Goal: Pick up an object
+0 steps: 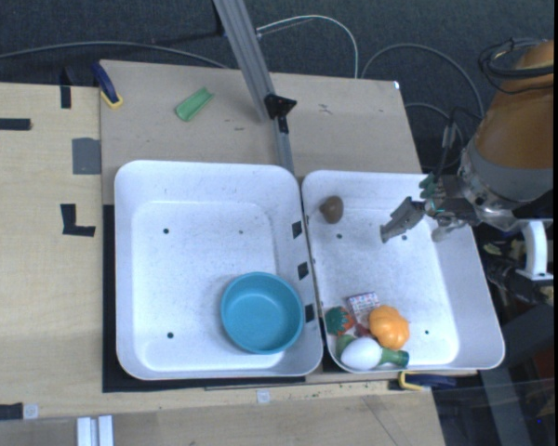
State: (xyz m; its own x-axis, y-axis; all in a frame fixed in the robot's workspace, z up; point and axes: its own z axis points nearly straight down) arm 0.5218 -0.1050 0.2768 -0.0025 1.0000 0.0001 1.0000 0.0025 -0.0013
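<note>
One brown lump point(331, 209), one blue bowl point(261, 311).

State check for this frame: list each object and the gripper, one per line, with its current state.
gripper: over the right bin, nothing between its fingers
blue bowl: upright in the left bin
brown lump: alone in the right bin
orange fruit: in the right bin's near corner
white egg: beside the orange fruit
green block: on the bench behind the bins

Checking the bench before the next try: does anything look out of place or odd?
One thing: a green block lies on the bench behind the left bin, outside both bins. Everything else sits inside a bin, and nothing looks spilled or damaged.
</note>
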